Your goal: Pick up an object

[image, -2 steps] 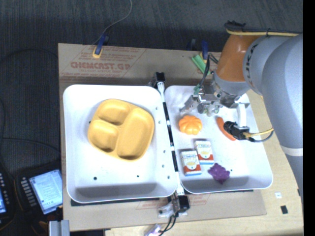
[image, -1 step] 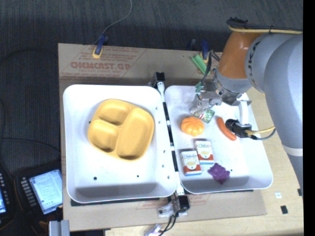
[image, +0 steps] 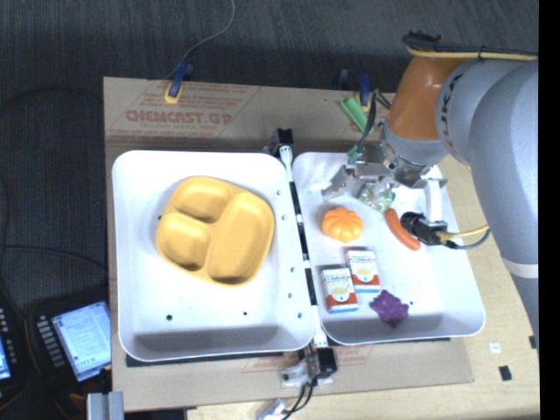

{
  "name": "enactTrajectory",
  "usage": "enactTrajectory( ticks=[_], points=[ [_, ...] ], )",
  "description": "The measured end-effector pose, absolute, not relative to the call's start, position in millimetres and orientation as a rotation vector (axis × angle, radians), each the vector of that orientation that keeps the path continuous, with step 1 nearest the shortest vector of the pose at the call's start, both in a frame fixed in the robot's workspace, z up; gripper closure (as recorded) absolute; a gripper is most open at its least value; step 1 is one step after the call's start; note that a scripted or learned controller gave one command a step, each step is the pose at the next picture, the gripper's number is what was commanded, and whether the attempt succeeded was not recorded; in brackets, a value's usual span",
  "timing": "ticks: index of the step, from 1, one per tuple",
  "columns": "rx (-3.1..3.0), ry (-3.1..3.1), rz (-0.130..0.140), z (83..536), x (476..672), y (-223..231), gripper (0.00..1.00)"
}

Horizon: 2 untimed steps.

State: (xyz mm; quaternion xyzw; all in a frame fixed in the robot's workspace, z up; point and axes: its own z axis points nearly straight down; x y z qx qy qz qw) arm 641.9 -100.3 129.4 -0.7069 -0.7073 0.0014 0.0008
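I'm hovering the pincer (image: 366,185) low over the right bin's (image: 455,309) far end, just beyond the pumpkin (image: 342,224), carrying nothing that I can see, its spread unclear, so the pick is not yet made.

The setting is presenting as a robotics lab or test cell. A grey industrial arm (image: 490,121) with an orange band is reaching over two white bins (image: 131,322) that are sitting on a plywood board (image: 175,116) stamped with red lettering. Blue clamps (image: 178,81) are securing the board. Dark carpet (image: 87,24) is covering the floor, a loose cable (image: 223,11) is trailing across it, and an electronic device with a lit screen (image: 79,335) is lying at lower left.
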Motion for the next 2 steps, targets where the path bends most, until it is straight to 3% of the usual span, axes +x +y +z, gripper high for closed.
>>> enactTrajectory(
  ticks=[1,2],
  points=[
    [-2.224,-2.225,-0.004,88,543.2,-106,0.0],
    [-2.229,-2.227,-0.009,99,545.0,-107,1.0]
  ],
)
